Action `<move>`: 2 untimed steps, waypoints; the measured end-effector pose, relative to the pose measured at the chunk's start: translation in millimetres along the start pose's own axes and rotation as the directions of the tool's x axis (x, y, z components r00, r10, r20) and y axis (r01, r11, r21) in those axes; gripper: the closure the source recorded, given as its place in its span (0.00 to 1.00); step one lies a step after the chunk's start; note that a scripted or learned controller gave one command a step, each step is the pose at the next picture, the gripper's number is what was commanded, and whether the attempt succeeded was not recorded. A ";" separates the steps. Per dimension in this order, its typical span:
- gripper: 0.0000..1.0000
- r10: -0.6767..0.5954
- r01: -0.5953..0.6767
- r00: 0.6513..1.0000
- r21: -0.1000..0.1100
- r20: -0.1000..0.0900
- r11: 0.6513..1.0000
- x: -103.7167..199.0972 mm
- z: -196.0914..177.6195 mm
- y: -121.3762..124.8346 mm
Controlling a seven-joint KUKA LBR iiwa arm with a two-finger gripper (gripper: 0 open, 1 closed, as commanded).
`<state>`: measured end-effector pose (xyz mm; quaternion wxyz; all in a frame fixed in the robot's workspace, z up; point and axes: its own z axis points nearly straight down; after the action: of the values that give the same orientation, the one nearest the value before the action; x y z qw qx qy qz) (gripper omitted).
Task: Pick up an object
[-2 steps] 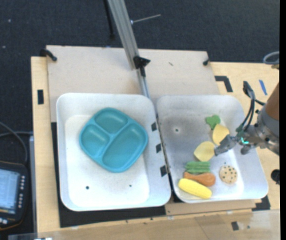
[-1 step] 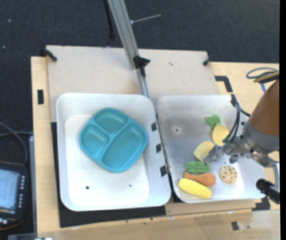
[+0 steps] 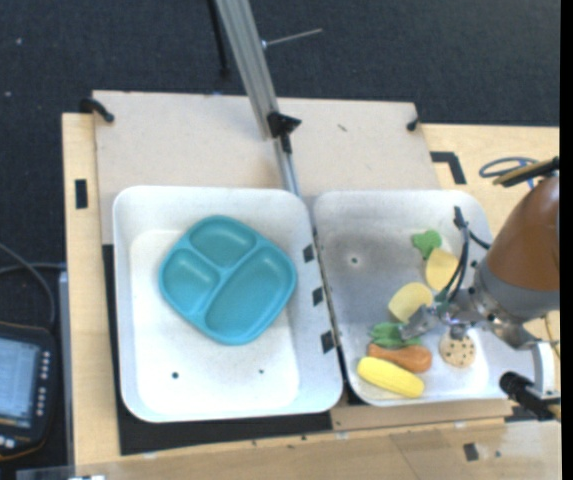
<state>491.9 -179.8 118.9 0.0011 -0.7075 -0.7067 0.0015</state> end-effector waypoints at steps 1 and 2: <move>0.00 0.000 0.000 1.000 -0.010 0.001 1.000 -2.5 12.7 3.0; 1.00 0.002 -0.002 1.000 -0.017 0.002 1.000 -3.6 0.7 5.1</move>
<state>497.0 -183.5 118.2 -0.0058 -0.7084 -0.7058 -0.0038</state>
